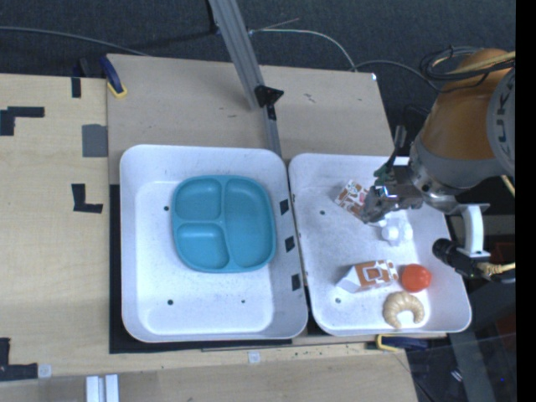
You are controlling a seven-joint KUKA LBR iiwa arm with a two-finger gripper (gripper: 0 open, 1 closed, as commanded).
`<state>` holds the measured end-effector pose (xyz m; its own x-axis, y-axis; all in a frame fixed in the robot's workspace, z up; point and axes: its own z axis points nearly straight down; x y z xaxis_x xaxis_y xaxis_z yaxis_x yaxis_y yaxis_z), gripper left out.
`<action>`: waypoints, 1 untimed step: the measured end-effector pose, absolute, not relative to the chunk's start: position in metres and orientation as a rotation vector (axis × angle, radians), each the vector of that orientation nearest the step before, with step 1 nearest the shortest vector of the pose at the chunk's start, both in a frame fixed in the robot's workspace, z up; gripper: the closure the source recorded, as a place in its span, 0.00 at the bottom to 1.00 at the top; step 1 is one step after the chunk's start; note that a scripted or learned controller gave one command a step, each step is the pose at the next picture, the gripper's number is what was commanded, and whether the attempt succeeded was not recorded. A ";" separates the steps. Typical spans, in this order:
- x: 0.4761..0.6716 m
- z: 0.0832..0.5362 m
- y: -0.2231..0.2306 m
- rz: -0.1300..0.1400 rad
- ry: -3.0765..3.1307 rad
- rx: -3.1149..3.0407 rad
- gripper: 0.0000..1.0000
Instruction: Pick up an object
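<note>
My gripper is low over the upper middle of the right bin. It sits right at the right end of a small printed snack packet lying on the bin floor. Just below the gripper lies a small white object. Further toward the front of the bin are a small white and orange carton, a red tomato and a croissant. Nothing is visibly lifted off the bin floor.
The left bin holds a blue divided plate. A grey metal bar slants down to the gap between the bins. The arm's orange and grey body covers the right bin's far right corner.
</note>
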<state>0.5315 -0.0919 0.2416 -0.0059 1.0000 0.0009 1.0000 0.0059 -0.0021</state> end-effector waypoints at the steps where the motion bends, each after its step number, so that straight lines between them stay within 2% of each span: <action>1: 0.540 0.248 -0.038 -0.001 -2.228 -2.211 1.00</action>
<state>0.5399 -0.0382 0.2478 -0.0076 1.0000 0.0019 1.0000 0.0076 -0.0012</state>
